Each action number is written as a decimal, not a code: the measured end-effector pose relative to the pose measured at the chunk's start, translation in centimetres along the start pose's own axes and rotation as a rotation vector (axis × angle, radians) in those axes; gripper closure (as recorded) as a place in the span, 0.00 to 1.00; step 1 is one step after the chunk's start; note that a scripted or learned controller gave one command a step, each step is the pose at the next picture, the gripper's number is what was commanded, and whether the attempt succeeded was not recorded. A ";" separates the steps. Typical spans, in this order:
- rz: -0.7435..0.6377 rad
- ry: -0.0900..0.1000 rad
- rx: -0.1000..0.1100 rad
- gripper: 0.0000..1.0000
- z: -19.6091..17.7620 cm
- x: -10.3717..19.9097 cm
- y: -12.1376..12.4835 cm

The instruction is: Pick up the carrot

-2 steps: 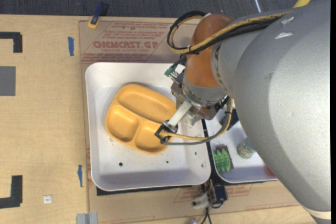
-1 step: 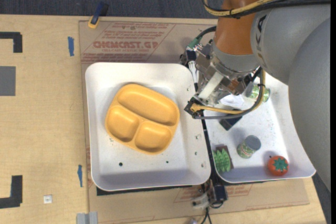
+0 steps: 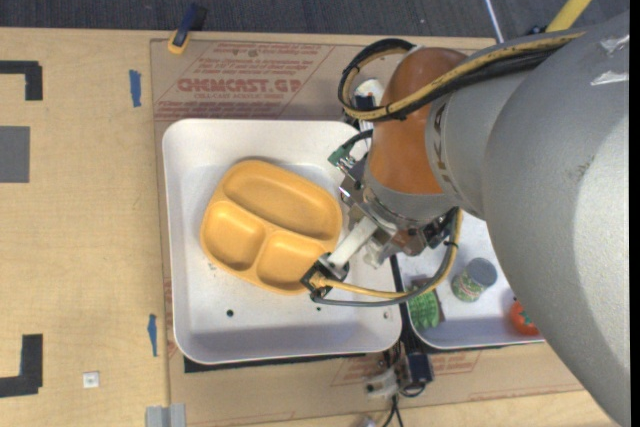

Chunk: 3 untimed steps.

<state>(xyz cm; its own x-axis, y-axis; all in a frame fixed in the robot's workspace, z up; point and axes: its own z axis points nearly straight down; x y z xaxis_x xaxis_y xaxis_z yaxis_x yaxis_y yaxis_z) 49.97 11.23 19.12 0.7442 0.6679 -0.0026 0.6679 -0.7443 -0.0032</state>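
Note:
A small orange-red thing (image 3: 521, 318), which may be the carrot, peeks out from under the arm at the front of the right bin (image 3: 470, 333); most of it is hidden. My gripper (image 3: 393, 233) hangs below the orange wrist band over the seam between the two bins, well to the left of that orange thing. The arm's grey bulk covers most of the right bin.
A yellow divided plate (image 3: 268, 223) lies in the left bin (image 3: 190, 215), just left of the gripper. In the right bin, a green ridged item (image 3: 425, 309) and a small jar with a grey lid (image 3: 472, 280) sit near the front.

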 end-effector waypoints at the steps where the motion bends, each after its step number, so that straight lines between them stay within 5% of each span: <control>1: -0.175 0.002 -0.003 1.00 3.7 6.0 2.0; 2: 0.184 0.003 -0.002 1.00 2.9 4.7 2.2; 3: 0.347 0.005 -0.003 1.00 -6.3 5.0 4.7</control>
<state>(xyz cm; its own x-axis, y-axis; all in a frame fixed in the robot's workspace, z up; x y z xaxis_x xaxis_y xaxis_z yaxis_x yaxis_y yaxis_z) 56.81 11.08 25.36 0.9271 0.3748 0.0017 0.3748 -0.9271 0.0002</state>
